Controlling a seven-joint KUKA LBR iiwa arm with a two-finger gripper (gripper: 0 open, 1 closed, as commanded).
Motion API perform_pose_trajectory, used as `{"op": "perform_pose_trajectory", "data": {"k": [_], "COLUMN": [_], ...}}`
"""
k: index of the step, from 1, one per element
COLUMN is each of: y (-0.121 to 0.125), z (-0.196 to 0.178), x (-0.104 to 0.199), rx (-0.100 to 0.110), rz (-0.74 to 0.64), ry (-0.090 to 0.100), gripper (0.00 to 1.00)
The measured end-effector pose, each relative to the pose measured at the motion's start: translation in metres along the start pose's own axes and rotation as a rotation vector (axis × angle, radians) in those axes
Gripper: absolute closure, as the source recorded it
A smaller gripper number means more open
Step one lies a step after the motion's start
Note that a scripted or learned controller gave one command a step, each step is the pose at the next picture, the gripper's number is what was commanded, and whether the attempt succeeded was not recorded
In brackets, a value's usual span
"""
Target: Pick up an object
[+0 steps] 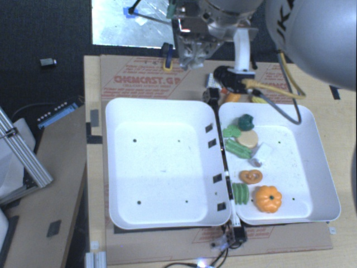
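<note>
Holding toy veg, poss. pumpkin (267, 199): rt bin (312, 149).

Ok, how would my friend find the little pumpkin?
Look in the right bin, down near its front edge. The pumpkin sits there beside some green beans. It is the biggest round toy, bright orange with ridges.

Robotics lab: cabled bench (142, 77), bins (162, 161).
</note>
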State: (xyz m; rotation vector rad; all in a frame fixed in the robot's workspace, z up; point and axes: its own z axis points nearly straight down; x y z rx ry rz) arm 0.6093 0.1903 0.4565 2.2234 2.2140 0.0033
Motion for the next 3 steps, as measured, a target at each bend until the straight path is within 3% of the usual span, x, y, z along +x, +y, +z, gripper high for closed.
{"op": "perform_pose_trajectory", "data": {"k": [1,3], "y": [0.060,0.059], "z": [-0.021,-0.018], "x": [-0.025,0.046], "rx": [-0.003,0.001], "rz": [-0.002,-0.010], "ry": [0.001,0.003], "gripper": [1.00,1.00]}}
